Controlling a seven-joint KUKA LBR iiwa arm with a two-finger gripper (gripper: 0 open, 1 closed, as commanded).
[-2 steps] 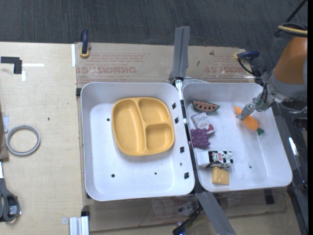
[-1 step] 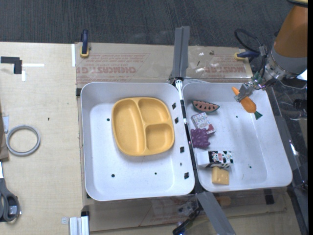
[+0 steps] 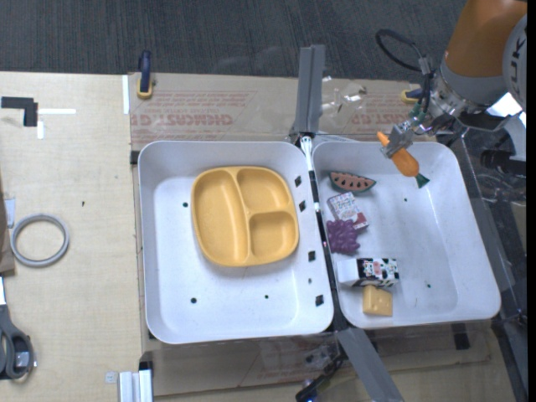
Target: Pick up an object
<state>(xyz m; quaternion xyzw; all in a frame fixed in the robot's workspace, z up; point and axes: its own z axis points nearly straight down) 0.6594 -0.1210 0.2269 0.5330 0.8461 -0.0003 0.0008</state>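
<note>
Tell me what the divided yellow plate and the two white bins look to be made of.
Divided plate: likely molded plastic, matte yellow-orange; its compartment ridges are smooth and rounded, with only a soft sheen.
Left bin and right bin: probably thin formed plastic, white and slightly glossy, with rounded corners and rolled rims. Painted metal can't be excluded.

Yellow plate (image 3: 244, 216), orange carrot (image 3: 404, 161), purple grapes (image 3: 342, 236), white bins (image 3: 167, 308).

we see a divided plate (image 3: 245, 216) in the left bin (image 3: 159, 249); watermelon slice (image 3: 352, 182), grapes (image 3: 342, 236) and cheese (image 3: 377, 301) lie in the right bin (image 3: 452, 249).
</note>
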